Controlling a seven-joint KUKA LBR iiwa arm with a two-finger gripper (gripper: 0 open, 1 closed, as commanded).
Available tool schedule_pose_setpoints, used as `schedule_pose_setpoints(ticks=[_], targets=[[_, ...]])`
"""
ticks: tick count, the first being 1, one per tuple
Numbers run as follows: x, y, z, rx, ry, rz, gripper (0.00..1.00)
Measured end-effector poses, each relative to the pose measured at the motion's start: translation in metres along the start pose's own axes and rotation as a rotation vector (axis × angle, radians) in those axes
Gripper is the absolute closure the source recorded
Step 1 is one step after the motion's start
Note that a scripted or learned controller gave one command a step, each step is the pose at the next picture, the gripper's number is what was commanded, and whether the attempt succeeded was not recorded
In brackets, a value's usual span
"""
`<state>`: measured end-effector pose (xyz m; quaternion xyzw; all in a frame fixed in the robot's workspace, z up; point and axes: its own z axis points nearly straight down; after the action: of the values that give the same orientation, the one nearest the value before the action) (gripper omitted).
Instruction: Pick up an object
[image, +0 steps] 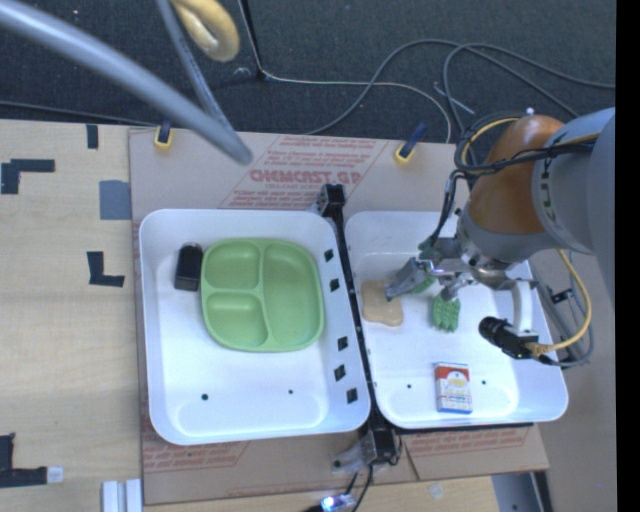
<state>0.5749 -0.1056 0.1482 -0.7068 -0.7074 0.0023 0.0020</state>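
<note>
My gripper (428, 284) hangs low over the right bin (500, 405), its two fingers spread apart with nothing between them. One finger points at a tan flat piece (382, 305) by the bin's left wall. The other finger ends just above a small green object (446, 314). A red and white box (453, 388) lies nearer the bin's front edge.
The left bin (180, 400) holds a green divided plate (263, 294) and a small black block (188, 267) beside it. A black divider (345, 300) runs between the bins. Cables hang off the arm on the right, over the right bin's edge.
</note>
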Motion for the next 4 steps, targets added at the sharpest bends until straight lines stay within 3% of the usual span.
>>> schedule_pose_setpoints(ticks=[1,2,4], targets=[[-0.005,0.006,0.059,0.001,0.000,0.000,0.00],[-0.004,0.007,0.045,-0.003,0.002,-0.002,1.00],[-0.006,0.005,-0.043,-0.008,0.000,0.001,1.00]])
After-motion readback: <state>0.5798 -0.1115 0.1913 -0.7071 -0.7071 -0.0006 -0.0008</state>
